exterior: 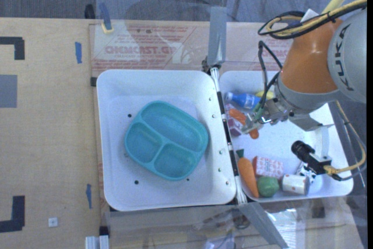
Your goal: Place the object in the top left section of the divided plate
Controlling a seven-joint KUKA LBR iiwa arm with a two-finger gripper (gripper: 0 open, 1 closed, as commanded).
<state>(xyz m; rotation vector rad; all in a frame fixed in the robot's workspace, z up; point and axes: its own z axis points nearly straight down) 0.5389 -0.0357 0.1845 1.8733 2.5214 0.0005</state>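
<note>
A teal divided plate lies tilted in the left white bin, with one large section and two smaller ones, all bare. My gripper hangs low in the right bin, at its left side, under the orange band of the arm. It sits among small objects: a blue bottle just above it, an orange piece to its left and a small orange bit right below it. The wrist hides what lies directly under the gripper.
The front of the right bin holds a carrot, a pink carton, a green ball and a white cup. A black cable fitting hangs off the arm above the cup. A ridge separates the bins.
</note>
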